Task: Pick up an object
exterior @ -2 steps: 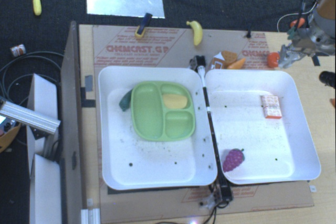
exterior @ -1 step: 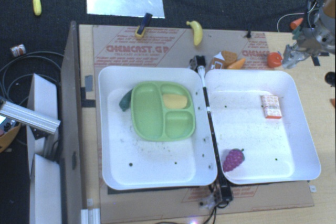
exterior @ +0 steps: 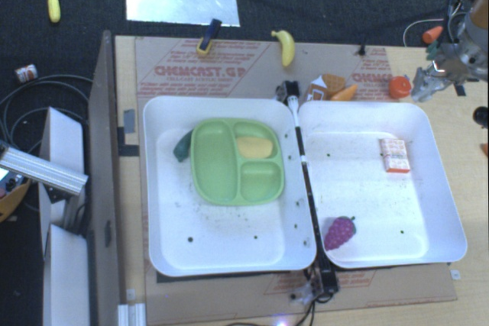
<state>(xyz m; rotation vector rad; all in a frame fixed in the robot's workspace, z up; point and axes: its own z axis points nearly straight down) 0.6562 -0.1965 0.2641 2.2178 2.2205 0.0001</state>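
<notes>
- Up beyond the right bin [exterior: 439, 187], past its far right corner, the gripper [exterior: 432, 82] hangs over the bench; whether it is spread or closed cannot be told.
- Inside that bin lie a small red-and-white box [exterior: 395, 154] near the far right and purple grapes [exterior: 340, 231] near its front left.
- Left of that bin, a green divided plate [exterior: 225, 175] holds a yellow piece [exterior: 255, 146].

Behind the bins — a banana [exterior: 286, 46], an orange ball [exterior: 399, 87]; on the dark floor, a yellow toy [exterior: 53, 8].

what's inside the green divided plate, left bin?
The green divided plate holds one yellow item in its upper right compartment; the other two compartments look bare. A dark green object pokes out at its left edge; how far it runs under the plate is hidden.
</notes>
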